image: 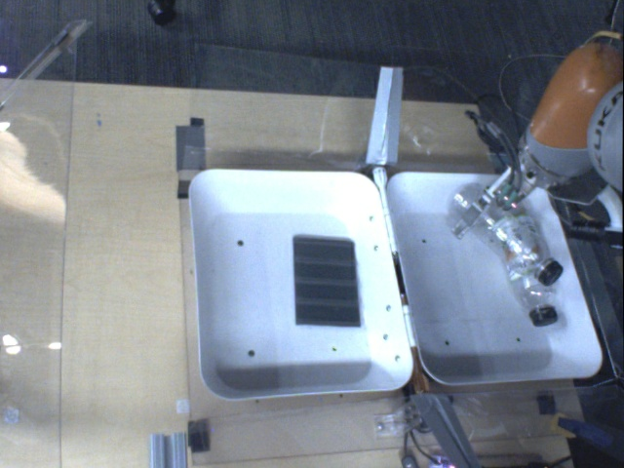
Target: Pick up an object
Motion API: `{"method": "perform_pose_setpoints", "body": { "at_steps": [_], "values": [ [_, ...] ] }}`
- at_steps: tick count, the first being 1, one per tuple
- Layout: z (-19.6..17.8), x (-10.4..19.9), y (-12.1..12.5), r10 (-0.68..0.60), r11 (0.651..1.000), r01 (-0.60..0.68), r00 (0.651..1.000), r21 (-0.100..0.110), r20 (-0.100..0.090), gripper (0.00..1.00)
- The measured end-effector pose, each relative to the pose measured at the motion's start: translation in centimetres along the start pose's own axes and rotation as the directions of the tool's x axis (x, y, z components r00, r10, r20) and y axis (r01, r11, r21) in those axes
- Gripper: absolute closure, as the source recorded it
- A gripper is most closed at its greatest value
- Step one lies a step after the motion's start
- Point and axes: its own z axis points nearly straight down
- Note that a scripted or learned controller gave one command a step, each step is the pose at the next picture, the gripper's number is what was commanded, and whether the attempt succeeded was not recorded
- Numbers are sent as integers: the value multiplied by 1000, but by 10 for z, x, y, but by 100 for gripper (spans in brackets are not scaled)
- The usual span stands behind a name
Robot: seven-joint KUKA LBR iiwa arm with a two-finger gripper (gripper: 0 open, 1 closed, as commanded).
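A dark grey ribbed rectangular pad (326, 280) lies flat in the middle of the left bin (226, 261). My gripper (547, 292) hangs low over the right side of the right bin (458, 339), far to the right of the pad. Its two black-tipped fingers (551, 271) stand apart, open, with only white bin floor showing between them. The arm's orange band (575, 96) is at the upper right.
A grey metal strip (384, 115) runs back from the gap between the bins. A black bracket (193, 146) sits at the left bin's far corner. Cables and fittings (429, 432) lie along the bench's front edge. Bare wooden bench (97, 261) stretches to the left.
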Motion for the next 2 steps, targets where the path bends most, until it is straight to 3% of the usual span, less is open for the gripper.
{"method": "perform_pose_setpoints", "body": {
  "at_steps": [1,2],
  "values": [
    [-100,75,34,-20,1000,21,998,-15,54,100],
    [-68,98,20,-150,989,150,987,-6,52,100]
  ]
}}
